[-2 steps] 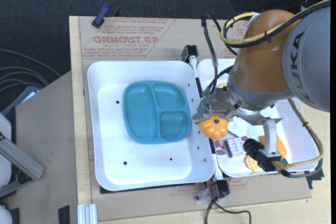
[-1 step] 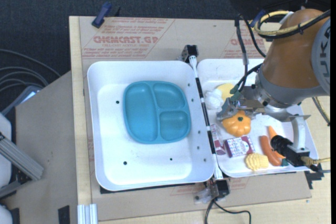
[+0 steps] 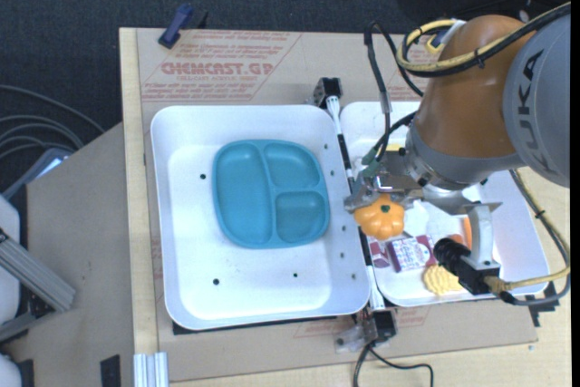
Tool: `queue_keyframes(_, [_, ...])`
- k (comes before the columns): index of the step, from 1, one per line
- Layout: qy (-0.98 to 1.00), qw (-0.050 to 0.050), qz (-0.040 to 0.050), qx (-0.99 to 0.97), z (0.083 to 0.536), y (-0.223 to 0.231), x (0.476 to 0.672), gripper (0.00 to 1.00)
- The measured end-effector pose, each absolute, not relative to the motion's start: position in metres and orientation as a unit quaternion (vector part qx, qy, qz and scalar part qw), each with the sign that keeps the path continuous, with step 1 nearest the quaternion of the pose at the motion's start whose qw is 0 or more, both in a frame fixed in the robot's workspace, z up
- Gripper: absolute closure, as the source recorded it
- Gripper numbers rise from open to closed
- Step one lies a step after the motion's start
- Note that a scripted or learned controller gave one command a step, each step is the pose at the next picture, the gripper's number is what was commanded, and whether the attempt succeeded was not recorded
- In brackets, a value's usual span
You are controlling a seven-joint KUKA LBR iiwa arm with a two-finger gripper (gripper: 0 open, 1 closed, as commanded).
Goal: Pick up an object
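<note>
My gripper (image 3: 371, 184) hangs over the left edge of the right bin (image 3: 521, 240), close to the wall between the two bins. Just below it in the view lies a small orange pumpkin (image 3: 381, 219) with a green stem, touching or nearly touching the gripper's tip. The arm's bulky grey and orange wrist covers most of the right bin's middle. I cannot see whether the pumpkin is between the gripper's parts or merely beneath them.
The left bin (image 3: 181, 222) holds a blue divided plate (image 3: 270, 192). In the right bin, a maroon and white packet (image 3: 408, 251), a yellow ridged piece (image 3: 440, 280) and an orange sliver (image 3: 467, 231) lie near the front. A blue object (image 3: 177, 25) sits off the bench's back left.
</note>
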State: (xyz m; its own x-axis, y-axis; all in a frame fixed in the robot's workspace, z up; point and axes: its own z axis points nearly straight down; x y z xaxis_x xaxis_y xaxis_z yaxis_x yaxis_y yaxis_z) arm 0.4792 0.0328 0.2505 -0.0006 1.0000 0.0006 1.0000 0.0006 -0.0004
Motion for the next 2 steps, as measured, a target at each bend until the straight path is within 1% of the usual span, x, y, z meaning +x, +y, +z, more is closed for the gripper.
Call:
queue_keyframes(1, [-0.707,0.000,0.0000,-0.707,0.254,0.061,0.479,1.00])
queue_keyframes(2, [-0.707,0.001,0.0011,-0.707,0.243,-0.001,0.479,1.00])
